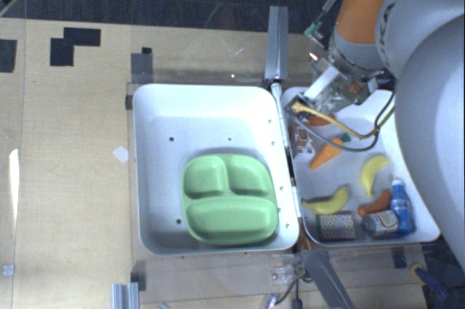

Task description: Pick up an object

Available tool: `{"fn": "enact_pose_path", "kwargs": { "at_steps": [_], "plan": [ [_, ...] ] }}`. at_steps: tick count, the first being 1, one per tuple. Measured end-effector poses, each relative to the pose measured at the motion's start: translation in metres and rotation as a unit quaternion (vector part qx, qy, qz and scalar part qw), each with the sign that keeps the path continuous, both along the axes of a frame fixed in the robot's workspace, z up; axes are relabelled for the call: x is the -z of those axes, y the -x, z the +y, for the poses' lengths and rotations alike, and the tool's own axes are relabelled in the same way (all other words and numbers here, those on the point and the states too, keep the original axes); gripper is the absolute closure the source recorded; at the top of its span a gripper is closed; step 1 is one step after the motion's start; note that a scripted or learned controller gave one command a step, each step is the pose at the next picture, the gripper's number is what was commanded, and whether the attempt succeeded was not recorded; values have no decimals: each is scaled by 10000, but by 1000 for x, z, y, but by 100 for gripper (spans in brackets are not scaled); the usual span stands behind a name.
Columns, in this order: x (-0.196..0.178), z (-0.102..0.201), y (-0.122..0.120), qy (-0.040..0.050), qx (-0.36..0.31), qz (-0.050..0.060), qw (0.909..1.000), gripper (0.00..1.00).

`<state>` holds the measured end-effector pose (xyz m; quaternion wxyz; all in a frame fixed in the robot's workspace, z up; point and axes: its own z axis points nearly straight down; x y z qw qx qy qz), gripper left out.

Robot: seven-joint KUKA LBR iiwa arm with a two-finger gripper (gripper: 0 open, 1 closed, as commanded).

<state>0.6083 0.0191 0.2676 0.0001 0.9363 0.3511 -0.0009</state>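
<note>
Grey arm point(429, 82) looms over blue can point(391, 222) (label unreadable); gripper point(320, 107) jaw state unclear.

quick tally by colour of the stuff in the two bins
Green: 1, the divided tray in the left bin
Yellow: 2, the bananas in the right bin
Orange: 1, the carrot
Red: 1, the small piece by the can
Blue: 1, the bottle
Grey: 2, the can and the mesh block
Total: 8; items under the gripper are too cluttered to count.
</note>
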Motion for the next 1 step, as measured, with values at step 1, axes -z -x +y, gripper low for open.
{"fn": "enact_pose_path", "kwargs": {
  "at_steps": [1],
  "plan": [
    [-31,17,-10,7,1144,5,9934,100]
  ]
}}
